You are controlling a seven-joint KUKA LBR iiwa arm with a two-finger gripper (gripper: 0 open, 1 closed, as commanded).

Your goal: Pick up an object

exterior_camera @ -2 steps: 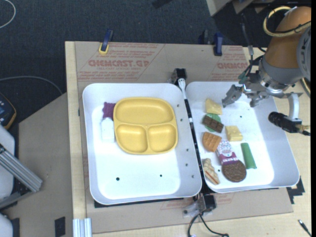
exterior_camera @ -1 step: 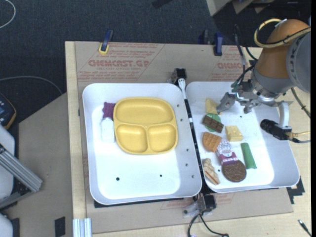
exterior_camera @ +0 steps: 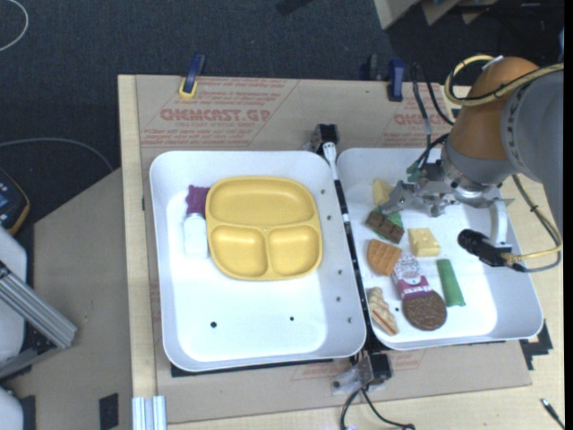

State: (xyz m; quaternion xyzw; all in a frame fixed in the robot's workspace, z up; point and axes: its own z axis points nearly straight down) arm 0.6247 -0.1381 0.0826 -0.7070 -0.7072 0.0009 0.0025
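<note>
A: What is in the left bin (exterior_camera: 179, 330)?

B: A yellow plastic tray (exterior_camera: 264, 225) with three smooth, rounded compartments fills its upper half. Touching the tray's nine o'clock edge lie a purple piece (exterior_camera: 196, 198) and, below it, a white bottle (exterior_camera: 194, 235).

A: And the right bin (exterior_camera: 501, 316)?

B: Toy food, in a loose cluster. A round brown patty (exterior_camera: 423, 310) sits at the six o'clock end, with a red-and-white packet (exterior_camera: 411, 276) touching it at eleven o'clock. A green stick (exterior_camera: 449, 281) lies at the patty's one o'clock. An orange waffle (exterior_camera: 383, 257), grid-textured, is near the bin's nine o'clock wall; a striped tan piece (exterior_camera: 382, 311) lies below it. A dark brown block (exterior_camera: 386, 226) is above the waffle, a yellow cube (exterior_camera: 423, 241) beside it at three o'clock, and a pale wedge (exterior_camera: 382, 192) furthest up.

A: Where is the claw?

B: The gripper (exterior_camera: 421, 193) hangs over the bin's twelve o'clock end. It holds nothing; how wide it stands I cannot tell. The brown block lies just at its seven o'clock, the pale wedge at nine o'clock.
</note>
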